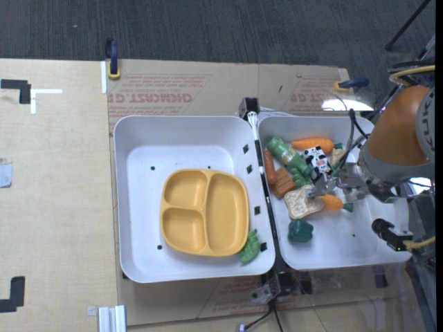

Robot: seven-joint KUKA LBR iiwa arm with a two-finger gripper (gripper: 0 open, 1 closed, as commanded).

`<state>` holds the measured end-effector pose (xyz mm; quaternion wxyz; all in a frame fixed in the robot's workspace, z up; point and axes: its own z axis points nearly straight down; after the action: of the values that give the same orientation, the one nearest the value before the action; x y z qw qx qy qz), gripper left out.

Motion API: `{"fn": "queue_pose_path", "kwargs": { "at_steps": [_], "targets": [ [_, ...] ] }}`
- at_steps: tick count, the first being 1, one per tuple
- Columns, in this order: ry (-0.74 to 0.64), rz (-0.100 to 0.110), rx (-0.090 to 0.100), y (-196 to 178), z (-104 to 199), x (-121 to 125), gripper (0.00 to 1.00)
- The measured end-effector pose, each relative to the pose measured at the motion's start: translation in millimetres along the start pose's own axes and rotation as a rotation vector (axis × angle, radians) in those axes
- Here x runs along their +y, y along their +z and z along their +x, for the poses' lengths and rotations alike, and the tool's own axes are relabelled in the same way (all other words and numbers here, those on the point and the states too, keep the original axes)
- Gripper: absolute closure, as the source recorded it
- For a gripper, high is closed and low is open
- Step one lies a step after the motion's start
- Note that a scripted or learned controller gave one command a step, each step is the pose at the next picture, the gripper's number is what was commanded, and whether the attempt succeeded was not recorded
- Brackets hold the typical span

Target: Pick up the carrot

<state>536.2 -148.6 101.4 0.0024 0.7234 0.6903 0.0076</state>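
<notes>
carrot (331, 203) lies in the right bin (360, 251), just beside the bread slice (299, 202), amid crowded toy food. the gripper (325, 187) hangs low right over it, likely lined up for a grasp; whether the fingers are apart or together, i cannot tell.

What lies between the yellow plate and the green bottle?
In the camera view, between the yellow plate and the green bottle stand the two adjoining bin walls, then a brown-orange toy just inside the right bin.
</notes>
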Motion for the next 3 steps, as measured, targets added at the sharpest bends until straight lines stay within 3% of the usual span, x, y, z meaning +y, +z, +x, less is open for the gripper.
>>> {"fn": "queue_pose_path", "kwargs": {
  "at_steps": [1,2,3],
  "targets": [
    [0.003,-0.005,-0.001,-10.7,-0.2,2.6,1.00],
    [0.004,-0.004,0.000,-10.6,-0.2,2.4,0.00],
    [0.097,0.015,-0.007,8.0,18.1,-59.1,0.00]
  ]
}}
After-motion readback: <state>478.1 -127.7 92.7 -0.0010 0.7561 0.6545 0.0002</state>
